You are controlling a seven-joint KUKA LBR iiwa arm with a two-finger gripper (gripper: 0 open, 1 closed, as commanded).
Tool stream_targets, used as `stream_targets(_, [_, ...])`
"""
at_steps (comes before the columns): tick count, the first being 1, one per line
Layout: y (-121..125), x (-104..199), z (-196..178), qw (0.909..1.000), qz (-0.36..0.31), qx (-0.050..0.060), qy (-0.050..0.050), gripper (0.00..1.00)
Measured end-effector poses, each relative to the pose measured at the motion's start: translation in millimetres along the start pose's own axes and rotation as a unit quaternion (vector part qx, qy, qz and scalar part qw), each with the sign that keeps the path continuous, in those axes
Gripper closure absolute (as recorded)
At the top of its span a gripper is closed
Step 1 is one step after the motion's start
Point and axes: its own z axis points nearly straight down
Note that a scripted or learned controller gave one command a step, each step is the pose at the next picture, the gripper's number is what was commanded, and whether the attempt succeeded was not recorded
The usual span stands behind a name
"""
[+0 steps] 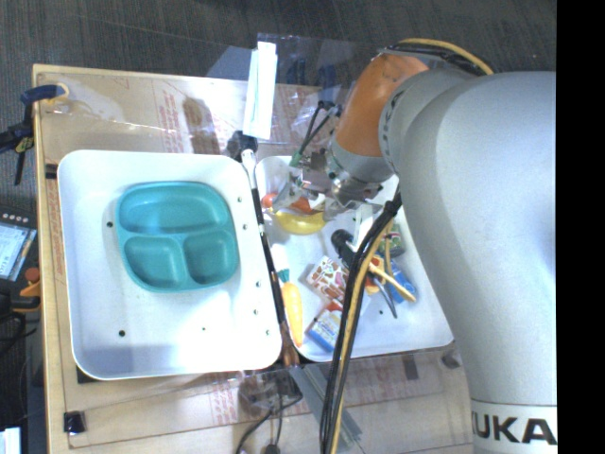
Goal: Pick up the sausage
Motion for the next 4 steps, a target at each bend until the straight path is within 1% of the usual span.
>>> stream_targets(1, [1, 2, -11, 1.0000, -0.003, 0.000, 0.001, 1.00])
stream_targets(2, [1, 2, -11, 1.0000, -0.003, 0.000, 0.001, 0.00])
stream_targets(3, [14, 6, 15, 0.9995, -0.032, 0.000, 0.000, 0.00])
stream_targets(4, [14, 7, 6, 0.9994, -0.034, 0.001, 0.000, 1.00])
